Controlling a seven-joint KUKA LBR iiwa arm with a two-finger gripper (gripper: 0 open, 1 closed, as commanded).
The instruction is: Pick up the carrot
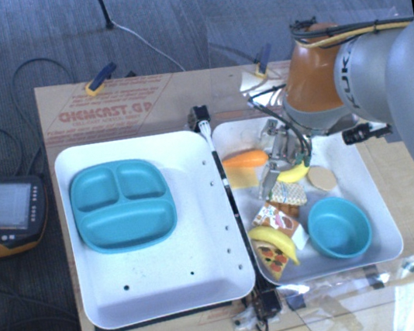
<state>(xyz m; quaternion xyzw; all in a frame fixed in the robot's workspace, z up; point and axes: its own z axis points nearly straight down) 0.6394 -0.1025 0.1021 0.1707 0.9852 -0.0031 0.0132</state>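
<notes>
The orange carrot [244,161] lies in the right bin [376,187] near its left wall, pointing left. My gripper [279,163] hangs just right of the carrot's thick end, above a yellow banana piece [295,173]. Its fingers [269,180] point down and to the left and stand a little apart, with nothing visible between them. The carrot rests on the bin floor, free of the gripper.
The right bin also holds a blue bowl [340,226], a second banana [275,240], a pizza slice toy [272,258], a patterned box [284,196] and a tan disc [322,178]. In the left bin [102,292] sits a blue divided plate [123,204].
</notes>
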